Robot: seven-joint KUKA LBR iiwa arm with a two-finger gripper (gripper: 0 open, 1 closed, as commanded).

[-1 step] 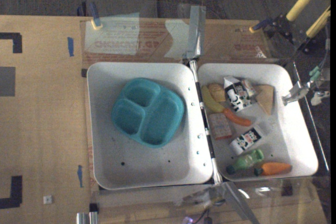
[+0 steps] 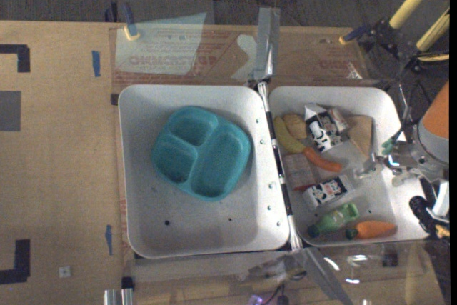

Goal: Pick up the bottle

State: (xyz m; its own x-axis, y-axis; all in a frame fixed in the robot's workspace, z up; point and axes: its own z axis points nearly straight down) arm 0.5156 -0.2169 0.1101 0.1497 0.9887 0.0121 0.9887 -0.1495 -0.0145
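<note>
Brown cardboard is covering the bench, with dark carpet and a loose cable lying beyond its far edge. Two white bins are sitting side by side. Resting in the left bin is a teal divided plate, tilted toward the middle.

A crowded heap is filling the right bin. The bottle, green with a dark cap, is lying on its side near the front wall, its cap pointing left. Just beside it, toward the front right, an orange carrot is lying lengthwise, touching or nearly touching the bottle's base. A yellow banana is leaning by the bin's left wall, and a second orange carrot is lying across the middle. Two black-and-white cartons are sitting among them, their print too blurred to read.

Reaching in from the right, the arm is being cut off by the frame edge. Its gripper is hanging over the bin's right half, well apart from the bottle; whether it is released or clenched I cannot tell through the glare and blur.
</note>
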